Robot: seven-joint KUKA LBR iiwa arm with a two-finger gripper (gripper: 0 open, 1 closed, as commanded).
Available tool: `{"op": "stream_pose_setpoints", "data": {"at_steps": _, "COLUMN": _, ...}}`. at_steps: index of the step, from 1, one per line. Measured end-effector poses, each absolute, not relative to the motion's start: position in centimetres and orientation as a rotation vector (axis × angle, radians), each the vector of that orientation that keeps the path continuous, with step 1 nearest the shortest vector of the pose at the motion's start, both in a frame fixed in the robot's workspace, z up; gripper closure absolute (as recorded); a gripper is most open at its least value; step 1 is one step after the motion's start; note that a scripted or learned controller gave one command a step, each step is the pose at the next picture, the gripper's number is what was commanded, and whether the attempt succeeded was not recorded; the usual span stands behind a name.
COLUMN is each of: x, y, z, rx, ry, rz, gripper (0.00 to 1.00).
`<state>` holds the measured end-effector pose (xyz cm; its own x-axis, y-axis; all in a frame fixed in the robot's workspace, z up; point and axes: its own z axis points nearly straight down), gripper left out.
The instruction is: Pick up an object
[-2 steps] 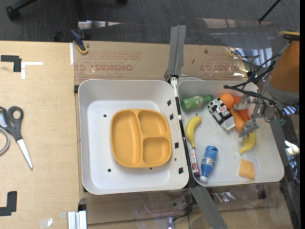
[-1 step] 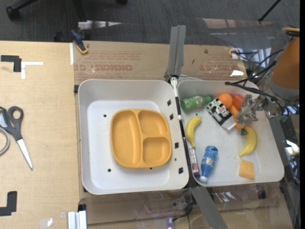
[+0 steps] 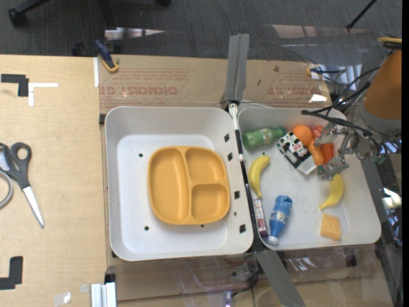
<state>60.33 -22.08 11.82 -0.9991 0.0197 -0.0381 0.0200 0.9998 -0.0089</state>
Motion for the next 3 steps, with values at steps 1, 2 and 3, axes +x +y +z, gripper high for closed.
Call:
{"op": "stream_pose_setpoints", "data": {"at_steps": 1, "x": 57.0, "y": -22.3, "z": 11.1, "rx": 0.161, "ry": 3.089, "rz": -0.018, "gripper": 0.0}}
{"op": "stream_pose_setpoints", "data": {"at_steps": 2, "x": 56.2, "y": -22.3, "z": 11.1, "rx": 0.246, "ry": 3.082, "rz": -0.016, "gripper": 0.0}}
{"op": "stream_pose_setpoints", "data": {"at_steps": 3, "x": 55.4, "y": -22.4, "z": 11.0, "rx": 0.403, "ry": 3.066, "rz": -0.013, "gripper": 0.0}}
